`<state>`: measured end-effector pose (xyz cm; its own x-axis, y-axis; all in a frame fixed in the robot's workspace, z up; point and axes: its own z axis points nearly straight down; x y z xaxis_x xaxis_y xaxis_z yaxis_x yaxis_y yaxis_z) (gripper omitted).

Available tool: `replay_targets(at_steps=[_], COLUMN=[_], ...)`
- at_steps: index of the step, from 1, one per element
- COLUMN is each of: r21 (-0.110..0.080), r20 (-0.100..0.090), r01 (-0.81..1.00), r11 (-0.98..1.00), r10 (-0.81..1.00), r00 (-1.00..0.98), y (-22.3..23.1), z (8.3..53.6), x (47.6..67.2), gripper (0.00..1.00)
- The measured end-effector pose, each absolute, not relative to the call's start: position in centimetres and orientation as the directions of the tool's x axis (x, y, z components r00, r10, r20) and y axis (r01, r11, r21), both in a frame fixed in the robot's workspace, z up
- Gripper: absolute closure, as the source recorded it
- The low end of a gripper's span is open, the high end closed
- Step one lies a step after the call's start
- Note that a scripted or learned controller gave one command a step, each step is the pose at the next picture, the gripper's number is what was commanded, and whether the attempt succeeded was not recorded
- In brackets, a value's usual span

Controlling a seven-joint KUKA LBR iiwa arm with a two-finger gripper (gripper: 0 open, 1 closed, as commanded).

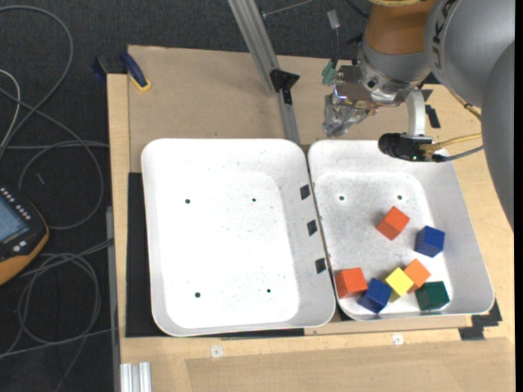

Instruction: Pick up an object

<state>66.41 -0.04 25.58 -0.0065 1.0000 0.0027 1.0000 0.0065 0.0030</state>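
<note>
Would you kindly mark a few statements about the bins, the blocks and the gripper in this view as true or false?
1. All the blocks lie in the right white bin. True.
2. The left white bin holds a yellow block. False: the small yellow block is in the right bin.
3. The gripper is above the bench beyond the bins' far edge. True.
4. The dark green block lies at the right bin's far wall. False: it lies near the front rim.
5. Two blue blocks lie in the right bin. True: and.

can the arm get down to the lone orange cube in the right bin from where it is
Probably yes: the orange cube sits apart from the other blocks with bare bin floor around it, and the gripper hangs above the right bin's far rim.
</note>
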Motion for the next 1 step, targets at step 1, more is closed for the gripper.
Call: replay_targets(at_steps=[1], r21=[0.002], r20=[0.003], r01=[1.0], r11=[0.007], r10=[1.0], r00=[-0.007], y=[6.41], z=[25.37], x=[66.75], gripper=[1.0])
